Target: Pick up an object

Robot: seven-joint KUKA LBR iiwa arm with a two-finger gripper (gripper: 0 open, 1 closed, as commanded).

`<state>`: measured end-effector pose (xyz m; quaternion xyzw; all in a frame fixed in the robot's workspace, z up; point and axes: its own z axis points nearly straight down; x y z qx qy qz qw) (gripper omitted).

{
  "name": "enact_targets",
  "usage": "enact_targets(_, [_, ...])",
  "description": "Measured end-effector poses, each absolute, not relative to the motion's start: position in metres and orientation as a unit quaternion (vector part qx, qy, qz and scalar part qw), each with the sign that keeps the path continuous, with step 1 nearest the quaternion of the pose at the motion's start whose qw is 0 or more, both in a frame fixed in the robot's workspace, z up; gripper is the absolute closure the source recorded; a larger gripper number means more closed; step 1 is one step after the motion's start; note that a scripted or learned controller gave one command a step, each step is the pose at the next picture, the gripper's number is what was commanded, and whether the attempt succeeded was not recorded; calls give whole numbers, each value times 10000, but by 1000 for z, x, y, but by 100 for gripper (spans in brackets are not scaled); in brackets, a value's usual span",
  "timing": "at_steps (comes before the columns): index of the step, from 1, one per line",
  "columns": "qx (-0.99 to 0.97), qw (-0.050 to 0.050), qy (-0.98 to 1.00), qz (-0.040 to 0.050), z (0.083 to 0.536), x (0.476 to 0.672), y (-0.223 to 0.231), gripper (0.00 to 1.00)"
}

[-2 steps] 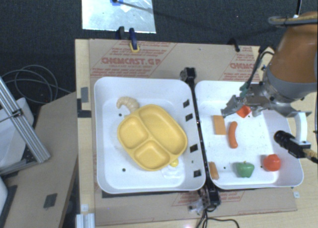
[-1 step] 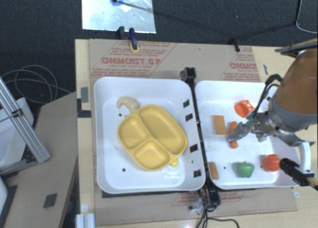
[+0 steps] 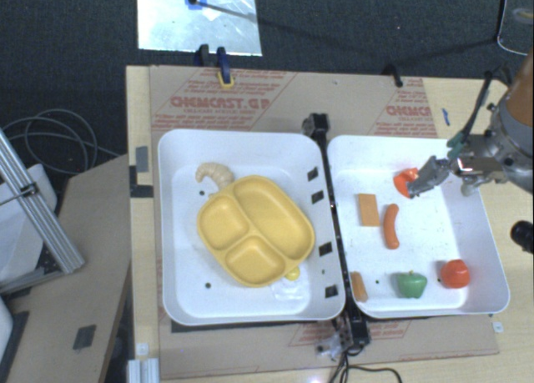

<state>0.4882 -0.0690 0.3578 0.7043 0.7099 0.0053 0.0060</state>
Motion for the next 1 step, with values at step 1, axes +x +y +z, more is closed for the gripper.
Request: enact_targets(1, [7070,-41,7072,-34,224,490,-74,0])
